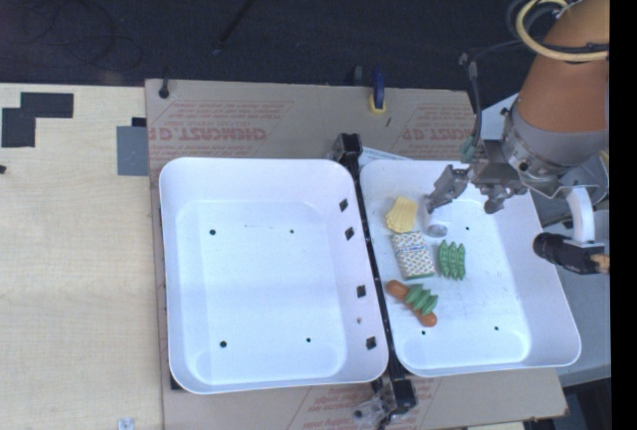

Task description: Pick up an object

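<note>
My gripper (465, 200) hangs over the back of the right bin (542, 333), its two fingers spread apart with nothing between them, so it is open. Just left of and below it lie a yellow piece (402, 215) and a small grey item (436, 230). Further toward the front are a white block with a green pattern (413, 255), a green ridged piece (452, 260) and an orange carrot with green leaves (418, 301). All of them rest on the bin floor.
The left bin (179, 219) sits beside the right one, with a black divider with clips (363, 249) between them. Both stand on a cardboard sheet (259, 119). The right half of the right bin's floor is bare.
</note>
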